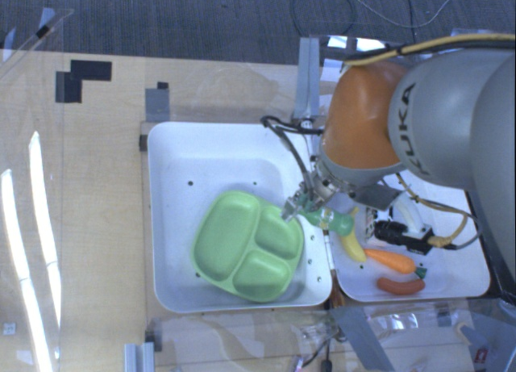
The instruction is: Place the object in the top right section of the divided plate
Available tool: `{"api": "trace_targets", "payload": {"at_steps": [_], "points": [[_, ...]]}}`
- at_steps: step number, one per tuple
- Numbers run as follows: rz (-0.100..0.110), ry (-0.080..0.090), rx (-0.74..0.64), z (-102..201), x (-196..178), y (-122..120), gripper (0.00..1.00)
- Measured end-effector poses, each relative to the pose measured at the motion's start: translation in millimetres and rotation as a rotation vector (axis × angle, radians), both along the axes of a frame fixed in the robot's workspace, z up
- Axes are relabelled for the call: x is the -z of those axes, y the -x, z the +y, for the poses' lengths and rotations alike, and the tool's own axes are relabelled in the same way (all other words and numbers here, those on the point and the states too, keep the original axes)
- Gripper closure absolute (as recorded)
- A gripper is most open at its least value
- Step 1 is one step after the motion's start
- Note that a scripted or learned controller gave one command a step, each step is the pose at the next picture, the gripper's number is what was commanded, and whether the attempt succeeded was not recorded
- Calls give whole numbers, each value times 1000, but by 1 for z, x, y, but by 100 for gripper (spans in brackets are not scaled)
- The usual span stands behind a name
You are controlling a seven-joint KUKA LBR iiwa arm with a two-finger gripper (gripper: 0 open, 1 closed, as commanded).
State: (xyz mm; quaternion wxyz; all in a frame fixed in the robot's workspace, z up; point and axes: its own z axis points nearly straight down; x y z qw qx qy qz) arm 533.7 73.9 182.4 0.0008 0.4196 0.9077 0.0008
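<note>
Green object [334,221] at the left bin's [173,201] right rim, beside the tool [294,207]; tool state impossible to tell; divided plate [246,245] just left and below, its top right section nearest the tool

Green divided plate [246,248], left bin [173,201]
</note>
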Motion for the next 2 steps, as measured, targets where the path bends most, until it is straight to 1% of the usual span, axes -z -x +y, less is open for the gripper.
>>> {"api": "trace_targets", "payload": {"at_steps": [1,2], "points": [[1,0,-34,-34,0,33,100],[-1,0,-126,-10,0,17,100]]}}
